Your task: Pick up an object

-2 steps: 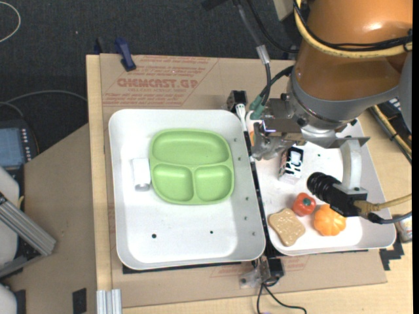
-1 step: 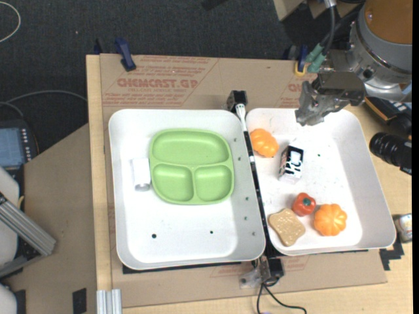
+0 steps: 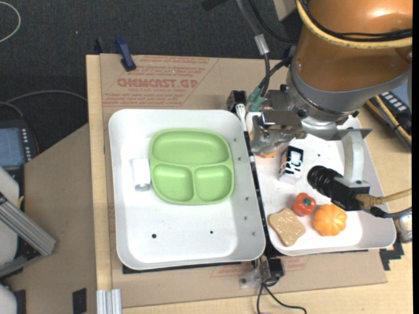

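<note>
Crowding the tomato (image 3: pixel 304 203) are bread (image 3: pixel 287 226) and pumpkin (image 3: pixel 329 220).

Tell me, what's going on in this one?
The arm reaches over the far end of the right bin, its hand low by the bin's left wall; I cannot tell whether it holds anything. A black-and-white box, a red tomato, an orange fruit and a tan bread slice lie in that bin. The left bin holds a green divided plate and a small white item.
</note>
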Tool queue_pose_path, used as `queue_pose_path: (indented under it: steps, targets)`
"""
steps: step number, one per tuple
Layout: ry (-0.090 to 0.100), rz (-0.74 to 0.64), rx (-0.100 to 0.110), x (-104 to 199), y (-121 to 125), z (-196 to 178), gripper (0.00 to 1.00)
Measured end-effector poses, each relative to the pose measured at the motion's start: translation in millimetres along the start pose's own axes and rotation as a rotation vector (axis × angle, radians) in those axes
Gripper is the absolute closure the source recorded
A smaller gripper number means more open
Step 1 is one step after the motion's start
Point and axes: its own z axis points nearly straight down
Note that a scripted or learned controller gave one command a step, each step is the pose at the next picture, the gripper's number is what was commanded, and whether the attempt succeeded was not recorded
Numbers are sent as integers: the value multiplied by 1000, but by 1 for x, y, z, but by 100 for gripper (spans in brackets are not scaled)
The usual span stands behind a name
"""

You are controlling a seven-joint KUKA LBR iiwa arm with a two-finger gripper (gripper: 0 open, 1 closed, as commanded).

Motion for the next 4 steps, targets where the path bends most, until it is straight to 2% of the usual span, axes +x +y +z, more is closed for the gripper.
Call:
queue_pose_path:
  steps: [1, 2, 3, 4]
  targets:
    - [-1, 9, -2, -26, 1, 51, 100]
    - [5, 0, -20, 10, 1, -35, 100]
    - [0, 11, -15, -44, 22, -44, 100]
    - [2, -3, -8, 27, -1, -43, 100]
